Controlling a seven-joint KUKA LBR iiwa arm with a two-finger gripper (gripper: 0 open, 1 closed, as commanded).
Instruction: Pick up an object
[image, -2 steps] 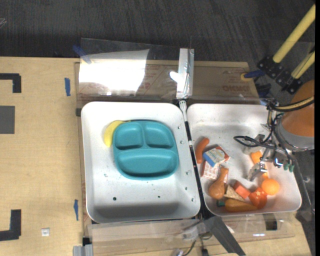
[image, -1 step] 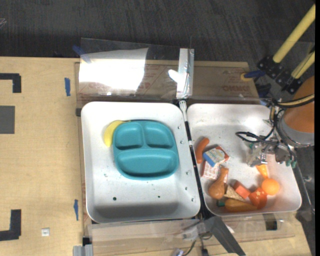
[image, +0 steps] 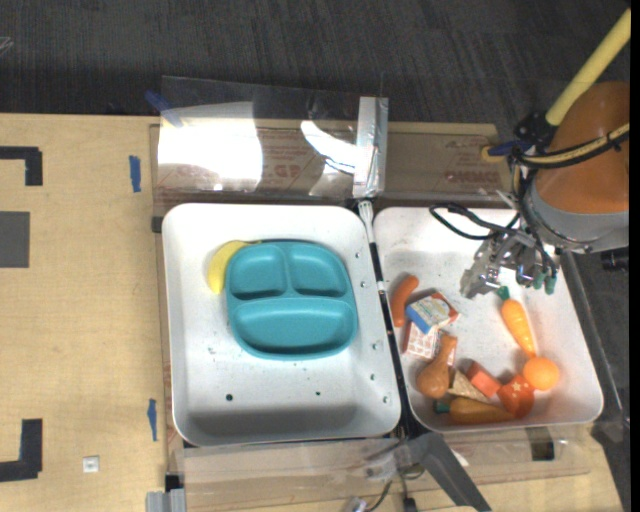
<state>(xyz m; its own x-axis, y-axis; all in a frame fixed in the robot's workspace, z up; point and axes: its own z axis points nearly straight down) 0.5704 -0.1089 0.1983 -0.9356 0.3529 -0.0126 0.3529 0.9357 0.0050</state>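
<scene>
My gripper (image: 508, 278) hangs over the upper right part of the right bin (image: 580, 330), with nothing visibly held in it. Just below it lies an orange carrot (image: 518, 326), apart from the gripper. An orange ball (image: 541, 373) and a red tomato (image: 516, 396) sit at the bin's front right. Near the bin's left wall lie a red-orange sausage (image: 403, 298), a small blue and white box (image: 431, 312), a tan packet (image: 424, 344) and a brown pear (image: 435, 379). A red block (image: 484, 381) rests beside the pear.
The left bin (image: 190, 350) holds a teal divided plate (image: 291, 298) with a yellow item (image: 219, 262) partly hidden behind its left edge. A clear plastic sheet (image: 260, 150) stands behind the bins. Cables (image: 470, 222) trail from the arm across the right bin's back.
</scene>
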